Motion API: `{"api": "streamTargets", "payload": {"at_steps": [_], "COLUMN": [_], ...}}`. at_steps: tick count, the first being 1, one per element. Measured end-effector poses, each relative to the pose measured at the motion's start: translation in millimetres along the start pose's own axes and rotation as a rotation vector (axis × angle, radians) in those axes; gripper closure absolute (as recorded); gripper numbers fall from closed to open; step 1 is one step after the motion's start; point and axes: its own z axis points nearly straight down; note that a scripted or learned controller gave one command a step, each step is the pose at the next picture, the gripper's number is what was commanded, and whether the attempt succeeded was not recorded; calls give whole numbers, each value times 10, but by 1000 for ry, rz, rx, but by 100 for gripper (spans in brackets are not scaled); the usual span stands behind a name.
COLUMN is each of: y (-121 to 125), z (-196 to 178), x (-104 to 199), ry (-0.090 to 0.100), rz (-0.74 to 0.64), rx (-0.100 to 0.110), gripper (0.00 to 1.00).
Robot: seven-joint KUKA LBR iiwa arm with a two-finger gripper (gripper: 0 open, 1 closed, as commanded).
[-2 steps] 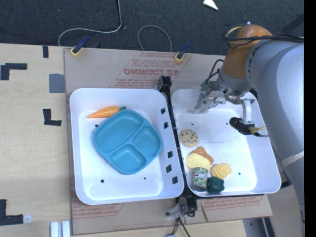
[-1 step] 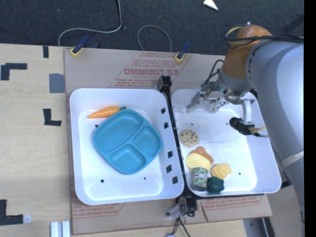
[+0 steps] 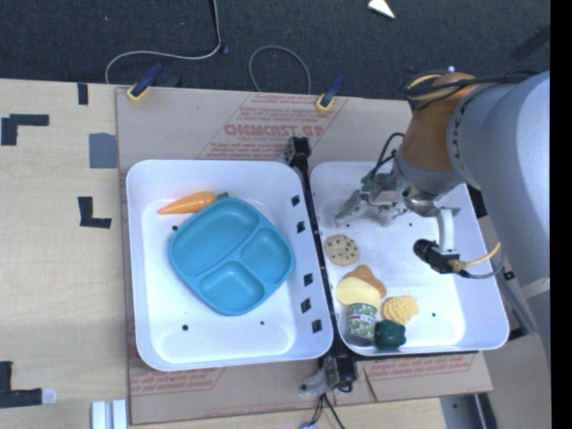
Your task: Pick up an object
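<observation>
Left bin [image 3: 143, 266]: one blue divided tray [image 3: 232, 254], one carrot [image 3: 187, 203]. Right bin [image 3: 474, 315]: one cookie [image 3: 340, 248], plus four clustered toy foods [image 3: 374, 308]. Gripper [image 3: 357, 206] above cookie, spread wide, holding nothing.

A pale wood-grain bench top [image 3: 54, 266] carries black tape marks [image 3: 24, 127] on its left part and a brown cardboard sheet [image 3: 259, 128] with red print at its centre. The sheet is held at its far edge by two clamps [image 3: 141, 88], each blue and yellow. Beyond the bench lies dark carpet [image 3: 295, 16], crossed by a thin looping cable [image 3: 214, 25] and bearing a small white scrap [image 3: 382, 7].
</observation>
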Motion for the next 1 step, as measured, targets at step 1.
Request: {"api": "streamTargets", "payload": {"at_steps": [1], "y": [433], "z": [-707], "x": [-372], "ry": [0], "rz": [-1], "rx": [0], "gripper": [0]}}
